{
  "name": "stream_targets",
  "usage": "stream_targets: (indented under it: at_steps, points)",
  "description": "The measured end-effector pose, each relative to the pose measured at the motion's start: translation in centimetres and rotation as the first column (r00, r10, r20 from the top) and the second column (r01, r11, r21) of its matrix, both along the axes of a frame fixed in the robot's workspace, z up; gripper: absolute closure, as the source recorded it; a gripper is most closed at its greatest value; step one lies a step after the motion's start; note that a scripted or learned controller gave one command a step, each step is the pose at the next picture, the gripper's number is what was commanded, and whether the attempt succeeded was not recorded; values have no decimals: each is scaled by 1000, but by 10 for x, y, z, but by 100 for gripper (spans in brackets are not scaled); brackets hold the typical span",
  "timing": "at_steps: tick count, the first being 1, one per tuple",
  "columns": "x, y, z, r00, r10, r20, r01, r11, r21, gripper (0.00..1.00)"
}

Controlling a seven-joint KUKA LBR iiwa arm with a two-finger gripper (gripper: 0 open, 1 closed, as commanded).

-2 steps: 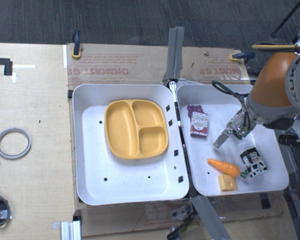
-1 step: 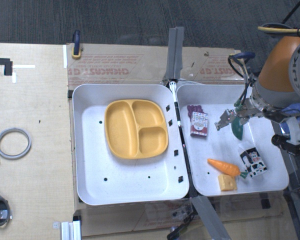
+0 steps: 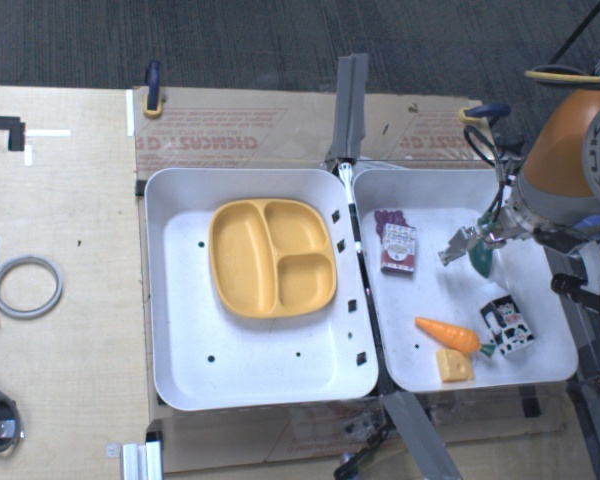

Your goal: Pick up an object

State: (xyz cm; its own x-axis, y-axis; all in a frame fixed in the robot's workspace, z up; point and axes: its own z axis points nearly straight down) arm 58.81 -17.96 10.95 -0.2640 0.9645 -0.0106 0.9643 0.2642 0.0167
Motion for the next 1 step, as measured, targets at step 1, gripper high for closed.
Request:
stream_targets:
  at_steps: [1]
  points:
    - [15, -6, -14, 996, 91, -17, -91, 996, 9, 0]
